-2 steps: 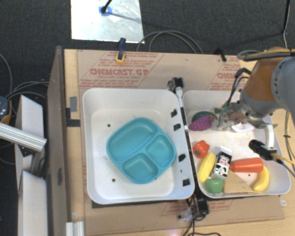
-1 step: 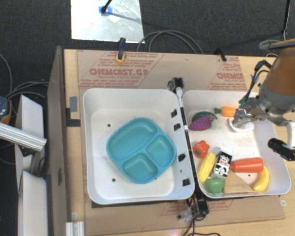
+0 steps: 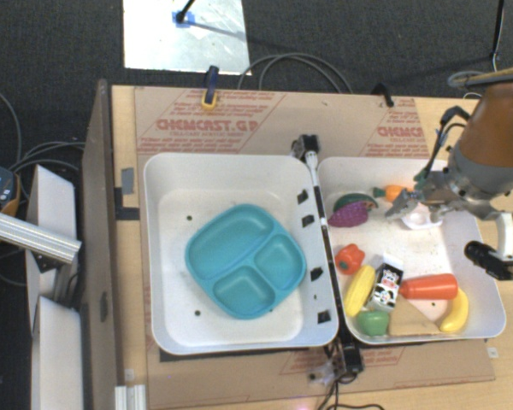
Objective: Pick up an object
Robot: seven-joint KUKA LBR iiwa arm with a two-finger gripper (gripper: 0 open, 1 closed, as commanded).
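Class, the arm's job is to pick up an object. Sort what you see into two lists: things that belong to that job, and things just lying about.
Belongs to the job:
gripper
purple toy
orange pepper
corn cob
carrot
banana

Just lying about:
teal divided plate
clamp
cables

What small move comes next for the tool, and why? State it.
Probably a short descent in place. The tool hovers at the back of the right bin, above a small orange piece beside the purple toy, and nothing is visibly held.
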